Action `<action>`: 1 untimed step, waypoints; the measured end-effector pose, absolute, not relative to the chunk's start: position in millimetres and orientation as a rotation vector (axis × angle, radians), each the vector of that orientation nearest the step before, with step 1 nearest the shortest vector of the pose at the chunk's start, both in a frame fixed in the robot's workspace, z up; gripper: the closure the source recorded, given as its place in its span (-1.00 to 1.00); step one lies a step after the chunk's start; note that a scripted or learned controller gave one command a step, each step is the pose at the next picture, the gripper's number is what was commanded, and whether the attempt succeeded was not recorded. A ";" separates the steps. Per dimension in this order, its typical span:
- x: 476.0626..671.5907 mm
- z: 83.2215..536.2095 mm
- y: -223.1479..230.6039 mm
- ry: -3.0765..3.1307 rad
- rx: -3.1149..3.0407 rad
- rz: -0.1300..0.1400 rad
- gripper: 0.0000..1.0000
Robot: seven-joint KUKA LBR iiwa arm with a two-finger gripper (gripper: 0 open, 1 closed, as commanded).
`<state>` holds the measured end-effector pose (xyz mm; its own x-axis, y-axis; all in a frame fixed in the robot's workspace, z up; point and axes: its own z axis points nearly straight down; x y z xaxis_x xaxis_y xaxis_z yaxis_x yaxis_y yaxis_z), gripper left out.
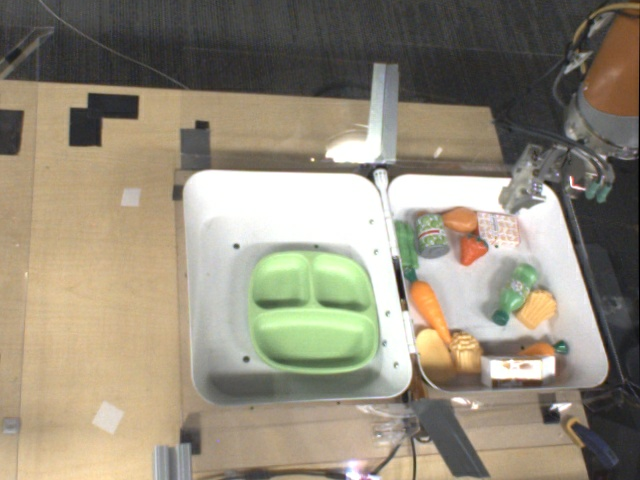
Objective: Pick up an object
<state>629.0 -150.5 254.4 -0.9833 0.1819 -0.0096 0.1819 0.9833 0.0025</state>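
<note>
Gripper (523, 188) over right bin (462, 293) corner (patterned box (498, 230) just beside).

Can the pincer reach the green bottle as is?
Probably yes: the pincer hangs over the right bin's far corner, nothing lies on the green bottle, though a yellow item crowds one side.

Lab: robot arm (610, 78), bench bins (200, 268)

Divided tray (313, 308) in the left bin (215, 268), toy food (431, 234) crowding the right bin (470, 293), carrot (428, 306) along its left wall, carton (518, 369) at its front.
</note>
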 end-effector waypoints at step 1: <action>659.7 311.7 -207.0 3.115 0.251 -0.005 1.00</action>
<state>659.7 -207.0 311.7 -0.9869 0.1603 -0.0171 0.1603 0.9871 -0.0020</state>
